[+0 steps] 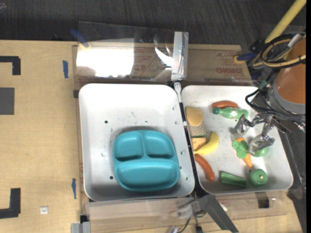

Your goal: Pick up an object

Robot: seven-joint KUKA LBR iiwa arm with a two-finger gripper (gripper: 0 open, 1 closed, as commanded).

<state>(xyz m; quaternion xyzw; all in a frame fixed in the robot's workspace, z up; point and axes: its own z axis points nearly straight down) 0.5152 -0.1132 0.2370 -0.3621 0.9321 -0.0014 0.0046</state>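
The grey arm (pixel 291 89) reaches in from the right, orange band above its wrist. Its tool (pixel 252 130) points down, fingers spread apart.

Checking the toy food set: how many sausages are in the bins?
2, both in the right bin: one sausage near the far wall above a green toy, another sausage near the front left below the banana. The claw may hide more.

dark carpet floor (pixel 146 4), tan wood surface (pixel 39 130) with blue tape marks (pixel 65 68), glare on clear plastic sheet (pixel 121 57)
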